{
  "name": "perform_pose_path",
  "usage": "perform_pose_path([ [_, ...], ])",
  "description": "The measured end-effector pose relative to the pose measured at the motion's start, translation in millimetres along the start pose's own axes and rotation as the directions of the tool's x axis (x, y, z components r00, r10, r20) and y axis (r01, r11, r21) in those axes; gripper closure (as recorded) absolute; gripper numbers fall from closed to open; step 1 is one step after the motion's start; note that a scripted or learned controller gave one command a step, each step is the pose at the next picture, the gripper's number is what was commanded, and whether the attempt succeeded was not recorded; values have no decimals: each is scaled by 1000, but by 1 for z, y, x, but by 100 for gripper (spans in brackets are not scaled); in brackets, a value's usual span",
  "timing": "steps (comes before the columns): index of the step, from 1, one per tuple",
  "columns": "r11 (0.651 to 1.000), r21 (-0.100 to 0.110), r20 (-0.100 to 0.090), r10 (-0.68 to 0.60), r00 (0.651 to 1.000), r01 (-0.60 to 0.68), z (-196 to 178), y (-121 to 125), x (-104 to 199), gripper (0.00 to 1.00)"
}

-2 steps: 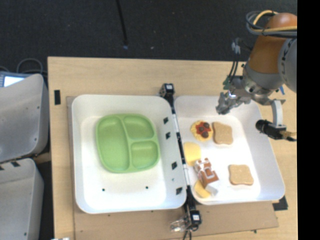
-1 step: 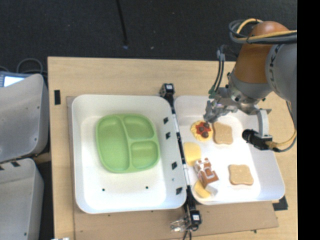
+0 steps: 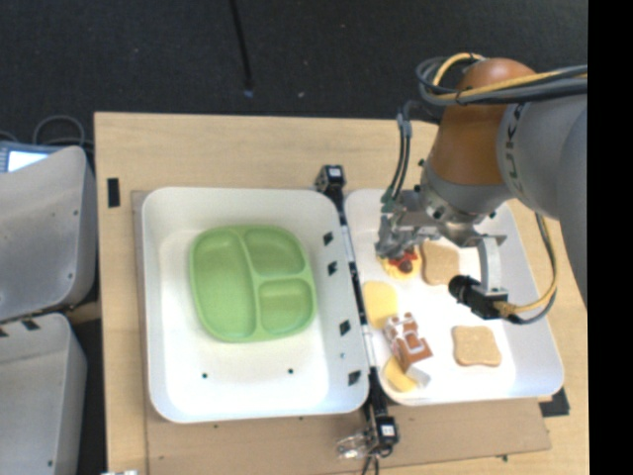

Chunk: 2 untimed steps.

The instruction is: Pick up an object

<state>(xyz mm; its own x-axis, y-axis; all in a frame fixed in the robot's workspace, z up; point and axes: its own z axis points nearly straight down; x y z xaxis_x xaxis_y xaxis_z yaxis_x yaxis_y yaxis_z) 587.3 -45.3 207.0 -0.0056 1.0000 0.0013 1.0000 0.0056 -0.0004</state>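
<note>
My gripper [image 3: 400,243] hangs low over the upper left part of the right bin [image 3: 529,364], pointing down. Directly beneath its tip lies a small red object [image 3: 402,262], partly hidden by the gripper, and I cannot see whether it is held. A tan toast-like slice [image 3: 441,264] lies just to the right of it. A yellow piece [image 3: 378,301] sits just below the gripper.
The right bin also holds a second toast slice [image 3: 476,345], a brown and red block [image 3: 407,339] and another yellow piece [image 3: 398,376]. A green divided plate [image 3: 253,282] lies in the left bin [image 3: 168,364]. A black cable connector [image 3: 473,296] hangs off the arm.
</note>
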Motion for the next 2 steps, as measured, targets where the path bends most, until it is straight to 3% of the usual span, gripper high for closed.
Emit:
perform_pose_path([
  [1, 1000, -1, -1, -1, 1000, 1, -8, -14, 50, 100],
  [2, 1000, 1, -1, -1, 1000, 1, -18, -51, 97, 100],
])
